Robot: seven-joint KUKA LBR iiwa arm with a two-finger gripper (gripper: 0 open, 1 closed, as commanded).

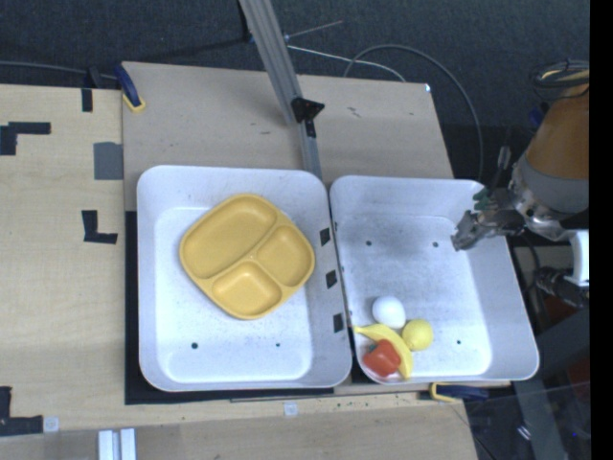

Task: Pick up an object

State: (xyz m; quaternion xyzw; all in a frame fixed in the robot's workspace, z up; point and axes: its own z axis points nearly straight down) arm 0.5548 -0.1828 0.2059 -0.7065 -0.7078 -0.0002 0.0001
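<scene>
Your gripper [466,235] sits at the frame's right, over the right bin [479,286]; you cannot tell its state. The white ball [388,310] lies lower centre-right, touching the yellow and red toys [393,348]. It looks light, smooth, prone to roll: pinch across its middle.

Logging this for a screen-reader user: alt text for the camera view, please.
The gripper hangs over the right bin's far right edge, away from a white ball, yellow ball, yellow banana-like piece and red piece clustered in its near left corner. The left bin holds a yellow divided plate.
</scene>
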